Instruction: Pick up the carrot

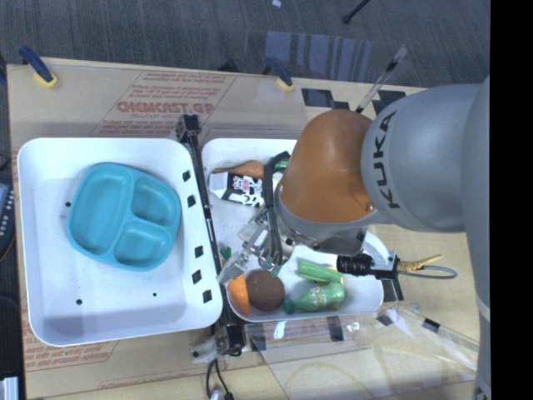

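Observation:
A tapered orange piece that looks like the carrot (247, 169) lies at the far left of the right bin (218, 152), partly hidden by the arm. My gripper (258, 242) hangs under the orange wrist band (329, 169), low over the middle-left of that bin. It is nearer the camera than the carrot and apart from it. The wrist covers most of the gripper.
A black-and-white patterned item (246, 188) lies just in front of the carrot. A round orange fruit (237, 295), a brown ball (266, 290) and green items (320, 272) crowd the bin's near end. A blue divided plate (123, 215) sits in the left bin (42, 307).

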Action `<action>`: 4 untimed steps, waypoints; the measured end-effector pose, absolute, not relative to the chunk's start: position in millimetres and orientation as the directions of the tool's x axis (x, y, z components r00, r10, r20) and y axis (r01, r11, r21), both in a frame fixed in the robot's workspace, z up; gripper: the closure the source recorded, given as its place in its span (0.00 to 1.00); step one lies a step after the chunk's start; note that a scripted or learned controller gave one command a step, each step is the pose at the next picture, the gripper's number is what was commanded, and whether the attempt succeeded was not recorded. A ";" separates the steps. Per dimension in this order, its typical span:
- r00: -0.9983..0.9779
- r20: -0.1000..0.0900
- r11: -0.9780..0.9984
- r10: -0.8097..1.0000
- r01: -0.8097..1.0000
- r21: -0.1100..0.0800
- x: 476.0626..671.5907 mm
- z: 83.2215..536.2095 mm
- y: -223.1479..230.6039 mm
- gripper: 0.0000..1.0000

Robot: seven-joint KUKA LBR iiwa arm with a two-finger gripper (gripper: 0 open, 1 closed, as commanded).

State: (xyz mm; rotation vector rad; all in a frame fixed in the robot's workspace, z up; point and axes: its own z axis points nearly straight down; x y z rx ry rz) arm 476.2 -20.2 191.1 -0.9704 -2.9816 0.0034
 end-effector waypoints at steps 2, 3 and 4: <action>-0.703 0.007 0.703 0.711 0.711 -0.006 474.9 90.0 -96.8 0.00; -0.710 0.008 0.710 0.705 0.705 -0.006 476.0 100.4 -95.6 1.00; -0.671 -0.001 0.671 0.741 0.741 0.003 478.6 194.6 -23.0 1.00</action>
